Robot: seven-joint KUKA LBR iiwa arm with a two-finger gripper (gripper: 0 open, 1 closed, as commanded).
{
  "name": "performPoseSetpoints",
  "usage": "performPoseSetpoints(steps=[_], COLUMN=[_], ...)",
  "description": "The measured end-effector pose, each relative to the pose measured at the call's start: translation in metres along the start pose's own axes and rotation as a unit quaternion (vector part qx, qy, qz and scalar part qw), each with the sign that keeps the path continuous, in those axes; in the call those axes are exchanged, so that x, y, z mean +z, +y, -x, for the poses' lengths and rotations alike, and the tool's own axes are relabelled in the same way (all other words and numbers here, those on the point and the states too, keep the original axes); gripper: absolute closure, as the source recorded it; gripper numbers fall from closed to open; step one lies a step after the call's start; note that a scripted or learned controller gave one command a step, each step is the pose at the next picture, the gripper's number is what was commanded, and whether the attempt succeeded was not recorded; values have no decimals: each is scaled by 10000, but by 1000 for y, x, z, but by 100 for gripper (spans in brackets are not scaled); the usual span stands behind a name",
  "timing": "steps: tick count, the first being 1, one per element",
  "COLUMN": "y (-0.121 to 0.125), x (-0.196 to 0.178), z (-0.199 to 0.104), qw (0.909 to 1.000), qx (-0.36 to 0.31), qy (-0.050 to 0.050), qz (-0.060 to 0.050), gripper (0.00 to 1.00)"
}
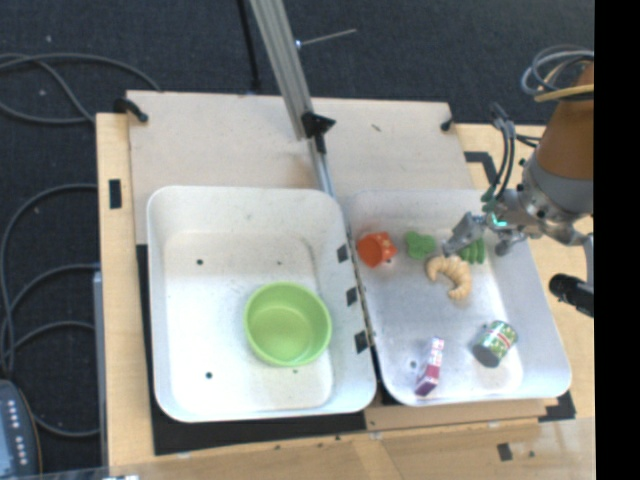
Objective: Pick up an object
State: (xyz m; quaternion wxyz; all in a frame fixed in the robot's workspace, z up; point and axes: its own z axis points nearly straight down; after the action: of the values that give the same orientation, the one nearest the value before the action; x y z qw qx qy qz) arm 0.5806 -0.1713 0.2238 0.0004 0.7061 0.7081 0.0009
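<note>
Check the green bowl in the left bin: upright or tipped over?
Upright. The green bowl shows its open mouth and inner bottom to the overhead camera, resting on the left bin floor.

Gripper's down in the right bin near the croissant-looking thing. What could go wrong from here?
The gripper sits among a tight cluster: the tan croissant, a dark green piece and a lighter green piece. Closing here might catch two things or push one aside. The orange toy lies against the right bin's left wall, so a nudge could jam it there.
</note>
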Motion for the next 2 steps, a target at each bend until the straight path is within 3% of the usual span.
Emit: performPoseSetpoints(steps=[1, 2], y=[-5, -1], x=[62, 107], z=[-1, 8], qw=[10000, 10000], qx=[18, 19], qy=[-9, -25], qz=[-36, -2], gripper=[0, 0])
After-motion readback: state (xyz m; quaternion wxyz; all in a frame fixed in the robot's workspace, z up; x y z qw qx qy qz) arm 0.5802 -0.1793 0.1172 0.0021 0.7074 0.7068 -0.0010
